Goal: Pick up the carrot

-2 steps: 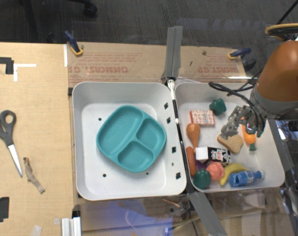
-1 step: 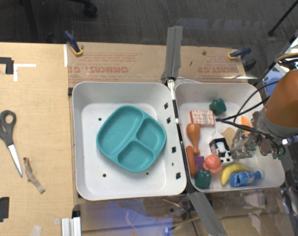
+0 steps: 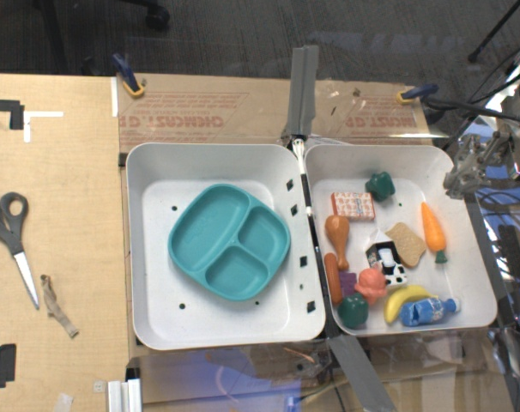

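Observation:
The carrot is orange with a small green stub at its lower end. It lies nearly upright along the right side of the right bin, just right of a tan bread slice. Nothing touches it from above. A grey metal shape that looks like my gripper hangs over the bin's upper right rim, above and to the right of the carrot and well apart from it.
The right bin also holds a dark green piece, a red-patterned box, a drumstick, a banana, a blue bottle and several other toys. The left bin holds a teal divided plate. Scissors lie on the far-left bench.

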Available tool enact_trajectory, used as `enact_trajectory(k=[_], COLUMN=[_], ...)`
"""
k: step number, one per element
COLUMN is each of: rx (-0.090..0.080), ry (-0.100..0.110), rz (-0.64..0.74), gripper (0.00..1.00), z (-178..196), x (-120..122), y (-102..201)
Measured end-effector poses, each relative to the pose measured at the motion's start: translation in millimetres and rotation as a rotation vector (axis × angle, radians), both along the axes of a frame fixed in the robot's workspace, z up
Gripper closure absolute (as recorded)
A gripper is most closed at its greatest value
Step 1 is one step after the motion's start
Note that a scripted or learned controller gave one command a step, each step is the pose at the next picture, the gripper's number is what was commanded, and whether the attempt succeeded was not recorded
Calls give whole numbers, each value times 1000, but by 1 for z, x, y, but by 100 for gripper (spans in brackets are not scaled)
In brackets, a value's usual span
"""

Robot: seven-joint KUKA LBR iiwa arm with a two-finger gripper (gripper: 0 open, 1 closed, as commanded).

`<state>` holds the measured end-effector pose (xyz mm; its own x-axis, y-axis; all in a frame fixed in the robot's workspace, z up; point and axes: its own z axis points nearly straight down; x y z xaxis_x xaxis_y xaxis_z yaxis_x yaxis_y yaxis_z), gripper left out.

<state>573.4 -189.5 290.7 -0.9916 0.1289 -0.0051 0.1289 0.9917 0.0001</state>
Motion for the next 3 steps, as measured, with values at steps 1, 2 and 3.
enact_trajectory(k=[1, 2, 3], rx=[-1, 2, 1], ry=[-8, 3, 1], rz=[-169, -174, -346], gripper=[100, 100, 100], z=[-194, -143, 49], x=[-33, -63, -62], y=[-24, 48, 84])
